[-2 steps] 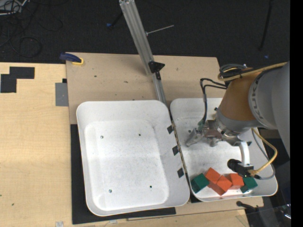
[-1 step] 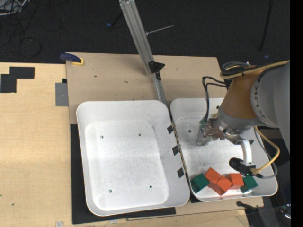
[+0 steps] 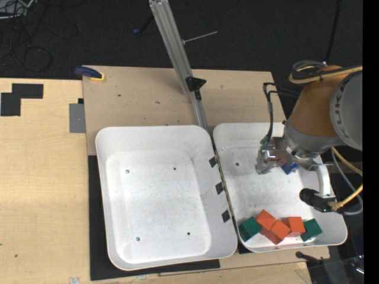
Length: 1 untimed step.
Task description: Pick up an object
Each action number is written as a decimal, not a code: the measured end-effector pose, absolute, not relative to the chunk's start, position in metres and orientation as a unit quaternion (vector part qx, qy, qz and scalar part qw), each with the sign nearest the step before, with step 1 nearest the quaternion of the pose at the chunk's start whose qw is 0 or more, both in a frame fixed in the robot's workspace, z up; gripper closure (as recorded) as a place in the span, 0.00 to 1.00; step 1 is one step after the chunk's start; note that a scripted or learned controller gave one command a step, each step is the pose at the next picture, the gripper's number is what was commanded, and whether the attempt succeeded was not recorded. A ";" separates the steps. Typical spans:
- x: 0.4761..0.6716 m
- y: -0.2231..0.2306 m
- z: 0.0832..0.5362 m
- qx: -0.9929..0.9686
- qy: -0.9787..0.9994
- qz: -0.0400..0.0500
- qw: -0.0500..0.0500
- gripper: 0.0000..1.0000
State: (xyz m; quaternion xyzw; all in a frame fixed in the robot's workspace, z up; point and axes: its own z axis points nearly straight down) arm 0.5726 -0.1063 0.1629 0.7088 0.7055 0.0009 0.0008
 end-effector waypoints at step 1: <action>0.573 -0.116 0.223 0.708 0.706 0.001 0.002 1.00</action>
